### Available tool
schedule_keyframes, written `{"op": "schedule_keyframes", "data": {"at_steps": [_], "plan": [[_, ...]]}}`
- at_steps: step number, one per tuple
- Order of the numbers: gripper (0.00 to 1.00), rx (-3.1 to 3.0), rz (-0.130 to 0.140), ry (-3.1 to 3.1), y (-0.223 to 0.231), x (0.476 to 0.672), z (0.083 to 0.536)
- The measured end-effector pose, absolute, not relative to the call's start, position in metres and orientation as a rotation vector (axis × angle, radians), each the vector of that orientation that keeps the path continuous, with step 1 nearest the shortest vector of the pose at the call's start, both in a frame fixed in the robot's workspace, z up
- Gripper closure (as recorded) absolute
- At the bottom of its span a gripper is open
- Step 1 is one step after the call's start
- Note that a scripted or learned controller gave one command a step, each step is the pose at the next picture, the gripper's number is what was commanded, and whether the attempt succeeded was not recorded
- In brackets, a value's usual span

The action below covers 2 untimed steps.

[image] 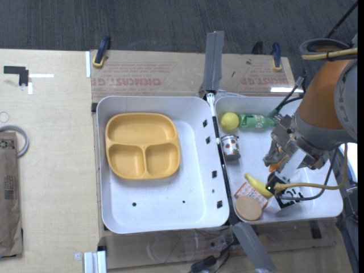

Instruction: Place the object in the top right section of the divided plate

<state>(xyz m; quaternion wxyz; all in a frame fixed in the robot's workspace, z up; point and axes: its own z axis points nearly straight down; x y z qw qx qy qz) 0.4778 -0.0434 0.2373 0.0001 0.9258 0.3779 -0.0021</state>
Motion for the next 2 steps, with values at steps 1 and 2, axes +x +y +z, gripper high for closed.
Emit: {"op": "schedule_keyframes", "data": {"at_steps": [1,2], "plan": [[1.00,2.908,-0.016,1.190,-0.044,0.478,0.245],[1.00,3.061,-0.011,0.716,-0.055,0.476,0.190]]}}
